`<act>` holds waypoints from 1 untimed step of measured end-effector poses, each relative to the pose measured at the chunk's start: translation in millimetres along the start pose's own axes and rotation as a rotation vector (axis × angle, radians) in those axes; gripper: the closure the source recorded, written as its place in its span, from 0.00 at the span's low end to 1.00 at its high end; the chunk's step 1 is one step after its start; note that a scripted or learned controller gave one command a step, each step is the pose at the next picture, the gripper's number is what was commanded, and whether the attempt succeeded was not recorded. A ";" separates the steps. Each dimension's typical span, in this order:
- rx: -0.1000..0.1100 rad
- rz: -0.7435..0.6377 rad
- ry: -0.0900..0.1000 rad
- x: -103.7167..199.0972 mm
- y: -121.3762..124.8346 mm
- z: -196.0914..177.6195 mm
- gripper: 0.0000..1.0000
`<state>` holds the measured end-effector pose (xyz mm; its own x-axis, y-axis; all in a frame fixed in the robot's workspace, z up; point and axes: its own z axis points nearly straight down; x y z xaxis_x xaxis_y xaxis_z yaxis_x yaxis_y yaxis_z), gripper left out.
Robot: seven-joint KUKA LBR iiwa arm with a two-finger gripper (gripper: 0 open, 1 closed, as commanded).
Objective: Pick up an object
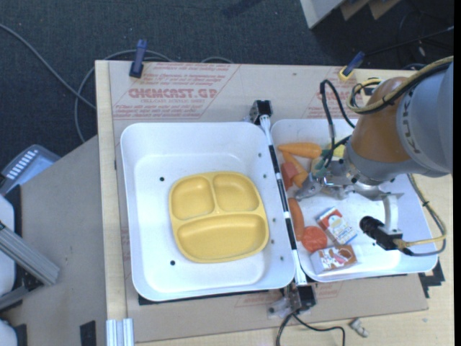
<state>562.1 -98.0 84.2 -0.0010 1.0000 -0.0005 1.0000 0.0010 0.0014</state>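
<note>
Toy food (pixel 299 150) in right bin (pixel 403 262); pincer (pixel 317 182) low among it, grip state can't tell.

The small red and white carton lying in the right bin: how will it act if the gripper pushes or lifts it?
The small red and white carton lies flat, so it would probably slide rather than roll. It looks like thin card, likely light and easily crushed. A similar flat packet sits close by and may get shoved along.

The arm (pixel 403 132) is cut off at the right edge and hides part of the right bin (pixel 374 265); the end effector's (pixel 320 182) fingertips are indistinct.
</note>
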 end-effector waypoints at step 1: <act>-0.001 0.000 0.001 34.1 68.5 -101.4 0.00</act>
<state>630.4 -63.7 185.7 -0.0010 1.0000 0.0000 1.0000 0.0010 0.0026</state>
